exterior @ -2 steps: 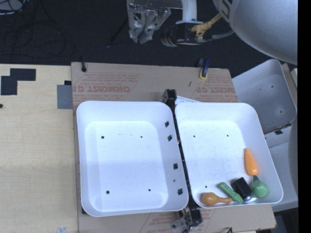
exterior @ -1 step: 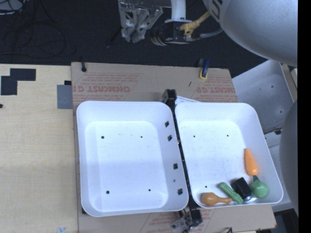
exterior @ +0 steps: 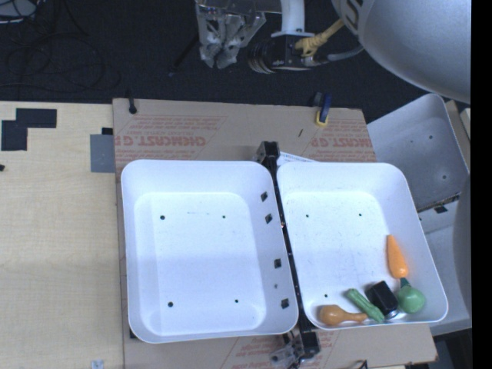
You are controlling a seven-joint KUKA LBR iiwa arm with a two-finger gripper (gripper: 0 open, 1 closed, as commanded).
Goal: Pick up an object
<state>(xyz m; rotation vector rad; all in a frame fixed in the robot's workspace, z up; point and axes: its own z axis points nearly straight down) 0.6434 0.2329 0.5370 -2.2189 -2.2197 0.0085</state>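
Several small objects lie in the near right corner of the right bin (exterior: 338, 177). An orange carrot-shaped piece (exterior: 396, 257) rests against the right wall. Below it sit a green round piece (exterior: 413, 299), a black block (exterior: 382, 298), a green stick (exterior: 363, 304) and an orange pear-shaped piece (exterior: 340, 314), all packed close together. My gripper (exterior: 223, 51) hangs high at the top of the view, beyond the far edge of the bench and above the left bin's far side. It is far from the objects and nothing shows in it.
The left bin (exterior: 192, 177) stands beside the right one, joined by a black divider with clips (exterior: 278, 237). Both rest on a cardboard sheet (exterior: 231, 129). The large grey arm body (exterior: 415, 29) fills the top right. Cables lie on the dark floor at the top left.
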